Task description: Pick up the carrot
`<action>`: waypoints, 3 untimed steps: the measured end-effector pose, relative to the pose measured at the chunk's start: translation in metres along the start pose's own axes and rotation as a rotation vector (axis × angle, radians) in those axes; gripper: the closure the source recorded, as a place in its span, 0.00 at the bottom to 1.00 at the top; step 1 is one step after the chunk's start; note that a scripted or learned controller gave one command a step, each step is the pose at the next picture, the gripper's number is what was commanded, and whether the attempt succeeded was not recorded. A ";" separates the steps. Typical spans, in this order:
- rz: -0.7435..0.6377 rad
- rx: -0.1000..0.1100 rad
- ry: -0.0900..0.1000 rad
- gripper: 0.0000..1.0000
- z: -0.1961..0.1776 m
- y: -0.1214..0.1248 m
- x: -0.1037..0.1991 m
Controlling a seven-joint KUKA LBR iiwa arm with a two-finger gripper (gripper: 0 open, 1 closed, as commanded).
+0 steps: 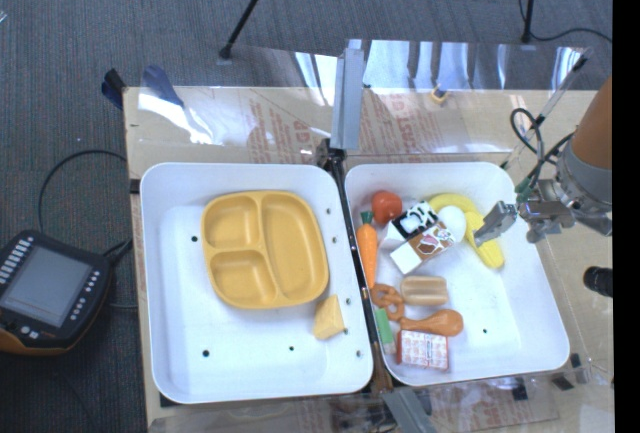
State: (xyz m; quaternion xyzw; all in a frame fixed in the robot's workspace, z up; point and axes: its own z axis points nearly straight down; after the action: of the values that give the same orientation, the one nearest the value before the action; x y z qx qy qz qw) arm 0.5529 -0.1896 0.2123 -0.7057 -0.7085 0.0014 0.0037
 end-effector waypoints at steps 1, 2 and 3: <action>0.137 -0.009 -0.001 0.00 0.122 -0.051 0.023; -0.095 0.002 0.001 0.00 0.096 -0.077 0.071; -0.244 0.000 -0.002 0.00 0.128 -0.023 0.088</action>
State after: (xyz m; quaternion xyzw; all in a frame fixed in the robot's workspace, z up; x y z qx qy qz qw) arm 0.5287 -0.1011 0.0851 -0.6143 -0.7891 0.0017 0.0030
